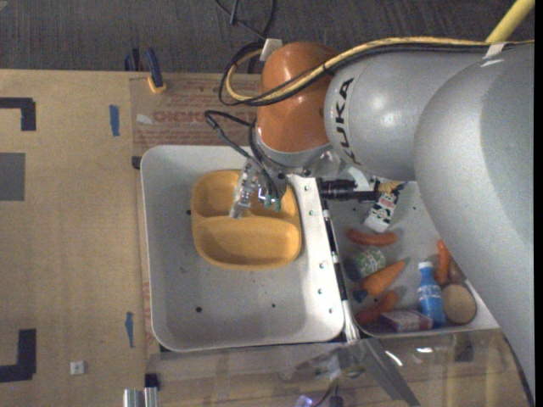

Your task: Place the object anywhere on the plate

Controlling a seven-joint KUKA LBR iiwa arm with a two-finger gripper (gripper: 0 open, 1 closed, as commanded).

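A yellow divided plate [246, 240] lies in the left white bin [170, 253], near its upper right. My gripper [254, 192] hangs over the plate's upper compartment, just under the orange wrist band. Its fingertips point down at the plate's dividing ridge. No object is visible between them, and the wrist hides the top of the plate.
The right bin [407, 329] holds several items: a small milk carton [383, 210], a sausage [372, 237], a green can [366, 263], carrots [386, 275], a blue-capped bottle [429, 293], a potato [459, 303]. The grey arm covers that bin's upper right. A wooden bench [68, 227] lies to the left.
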